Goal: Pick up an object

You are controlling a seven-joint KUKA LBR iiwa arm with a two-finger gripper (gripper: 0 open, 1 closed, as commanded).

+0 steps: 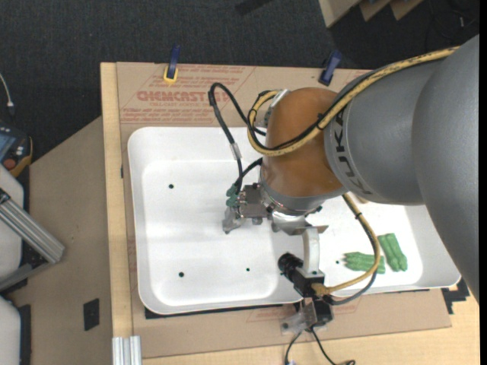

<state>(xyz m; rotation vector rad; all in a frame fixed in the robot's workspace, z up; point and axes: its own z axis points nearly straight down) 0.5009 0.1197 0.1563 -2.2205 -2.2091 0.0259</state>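
A green ridged object lies in the right bin, near that bin's front edge and just right of the arm. My gripper hangs low over the middle of the left bin, by its right side, under the orange wrist band. The wrist hides most of the gripper from above. I see nothing between the fingers. The gripper is well to the left of the green object, and the divider between the bins lies between them.
The bins rest on a printed cardboard sheet held by two blue clamps at the back. The bulky grey arm covers most of the right bin. Metal framing stands off the bench's left.
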